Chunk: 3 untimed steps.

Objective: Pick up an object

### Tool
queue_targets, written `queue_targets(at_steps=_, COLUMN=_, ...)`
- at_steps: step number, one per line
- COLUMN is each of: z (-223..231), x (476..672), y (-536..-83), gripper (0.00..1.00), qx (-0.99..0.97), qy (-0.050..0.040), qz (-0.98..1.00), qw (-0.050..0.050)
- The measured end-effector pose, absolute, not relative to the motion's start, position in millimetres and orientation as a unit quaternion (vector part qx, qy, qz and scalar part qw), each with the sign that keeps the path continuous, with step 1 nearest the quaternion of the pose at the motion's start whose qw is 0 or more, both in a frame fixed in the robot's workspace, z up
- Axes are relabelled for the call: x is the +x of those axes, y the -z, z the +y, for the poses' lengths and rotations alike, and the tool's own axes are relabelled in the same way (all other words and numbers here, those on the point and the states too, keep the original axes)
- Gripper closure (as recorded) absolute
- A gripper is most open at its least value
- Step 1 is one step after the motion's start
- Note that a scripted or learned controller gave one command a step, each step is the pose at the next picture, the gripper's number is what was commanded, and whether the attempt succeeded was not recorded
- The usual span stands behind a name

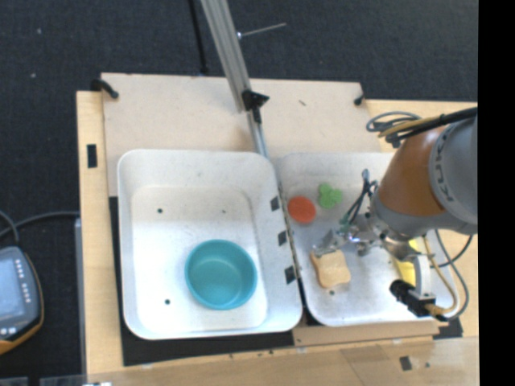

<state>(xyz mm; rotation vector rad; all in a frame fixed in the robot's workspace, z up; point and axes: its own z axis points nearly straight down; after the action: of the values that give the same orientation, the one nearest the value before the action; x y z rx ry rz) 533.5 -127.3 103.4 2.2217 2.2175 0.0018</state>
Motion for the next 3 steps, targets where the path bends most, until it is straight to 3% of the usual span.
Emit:
queue_targets(at_steps=1, z=-128.1, x=535.2, y=-115.3, gripper=1.0, qx=0.709, qy=-0.0029, qz=0.705, qw=0.003)
queue_targets(at_steps=3, z=-128.6, x=537.9, y=-199.8, gripper=1.0, qx=0.706, qy=-0.0019, qz=0.708, qw=0.003)
